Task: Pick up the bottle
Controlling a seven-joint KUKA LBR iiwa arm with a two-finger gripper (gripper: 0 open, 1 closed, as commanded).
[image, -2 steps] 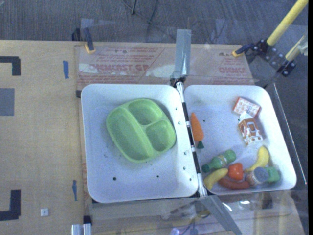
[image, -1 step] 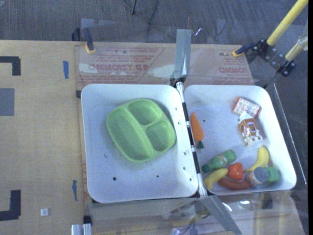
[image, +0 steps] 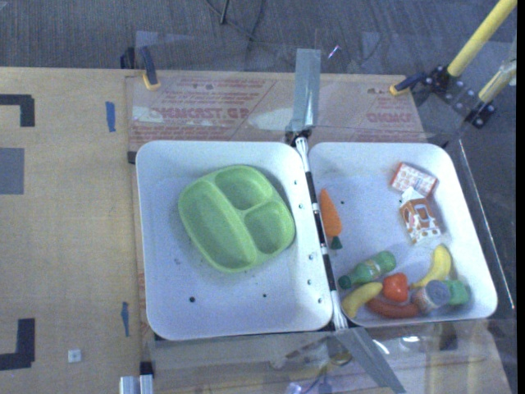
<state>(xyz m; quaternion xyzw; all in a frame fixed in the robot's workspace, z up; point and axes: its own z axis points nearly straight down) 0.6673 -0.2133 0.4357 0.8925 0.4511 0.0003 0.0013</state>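
Bottle (image: pixel 367 270), green, label unreadable, lies in the right bin (image: pixel 361 171); hand's state: cannot tell.

Wooden bench (image: pixel 66 220) carries two white bins side by side, touching along their inner rims: left bin (image: pixel 164 302), right bin (image: pixel 361 171). Behind them lies a flat cardboard sheet (image: pixel 213 109), printed lettering illegible. Blue tape (image: pixel 110 116) and black corner marks (image: pixel 22 109) sit on the bare wood at left.
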